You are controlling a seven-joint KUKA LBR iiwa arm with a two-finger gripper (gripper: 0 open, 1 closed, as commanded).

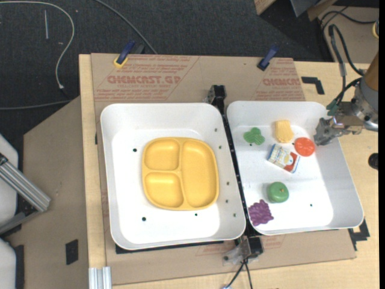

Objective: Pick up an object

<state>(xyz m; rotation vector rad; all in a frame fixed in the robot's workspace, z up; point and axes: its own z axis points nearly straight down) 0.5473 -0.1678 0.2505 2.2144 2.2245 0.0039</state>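
Rightward, end effector (pixel 325 131) hovers at right bin's (pixel 343 185) edge (beside tomato (pixel 304 147)).

Two white bins (pixel 114 131), one yellow divided plate (pixel 180 173), and six small toy food items (pixel 283 158).

Robot lab: clamped cardboard bench (pixel 198 71), loose cables (pixel 60 71).

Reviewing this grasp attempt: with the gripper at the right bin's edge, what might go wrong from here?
The gripper sits by the right bin's rim, so a descent here may clip the wall. The red toy, the small carton and the yellow toy are packed close; closing on one could nudge or catch another. The round red toy may also roll away from the fingers.
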